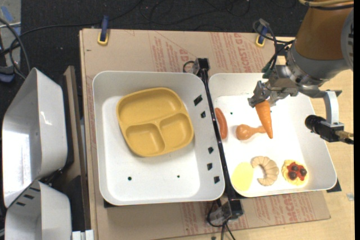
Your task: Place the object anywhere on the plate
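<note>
We are looking, nearest us, at a pale yellow disc [243, 176], a ridged curled shrimp [266, 169] and a small tart [295, 171] with dark berries, all lying in the right bin [320, 137]. Farther in, a glossy hot dog [221, 123] and a smooth orange pear shape [248, 131] are resting. The tapered carrot [265, 118] is hanging point-down, its top clamped by the gripper [262, 98]. In the left bin [107, 137] a matte yellow plate [154, 120] with three sections is sitting. Red print on the cardboard [140, 50] is reading backwards, illegible.
</note>
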{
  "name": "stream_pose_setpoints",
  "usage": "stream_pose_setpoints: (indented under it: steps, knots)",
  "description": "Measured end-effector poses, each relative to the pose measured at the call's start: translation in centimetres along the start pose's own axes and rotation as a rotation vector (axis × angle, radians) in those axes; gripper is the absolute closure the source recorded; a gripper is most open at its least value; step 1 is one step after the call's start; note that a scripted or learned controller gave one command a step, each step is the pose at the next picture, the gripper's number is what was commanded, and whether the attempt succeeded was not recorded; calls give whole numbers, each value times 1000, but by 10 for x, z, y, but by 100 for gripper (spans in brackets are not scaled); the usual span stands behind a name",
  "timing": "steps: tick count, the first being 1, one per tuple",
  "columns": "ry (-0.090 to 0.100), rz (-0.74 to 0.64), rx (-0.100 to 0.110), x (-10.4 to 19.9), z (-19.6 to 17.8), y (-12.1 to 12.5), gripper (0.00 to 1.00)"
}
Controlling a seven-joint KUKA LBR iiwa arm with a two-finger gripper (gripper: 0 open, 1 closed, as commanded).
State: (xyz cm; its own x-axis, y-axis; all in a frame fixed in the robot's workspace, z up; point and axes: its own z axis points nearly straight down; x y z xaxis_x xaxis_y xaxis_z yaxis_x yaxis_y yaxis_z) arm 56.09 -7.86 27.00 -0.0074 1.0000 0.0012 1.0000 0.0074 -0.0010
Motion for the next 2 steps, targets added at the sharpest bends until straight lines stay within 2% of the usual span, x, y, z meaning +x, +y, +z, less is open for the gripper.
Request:
stream_pose_setpoints:
  steps: [1, 2]
  knots:
    - [0, -1, 1, 50, 19, 13, 100]
    - [0, -2, 0, 113, 27, 23, 100]
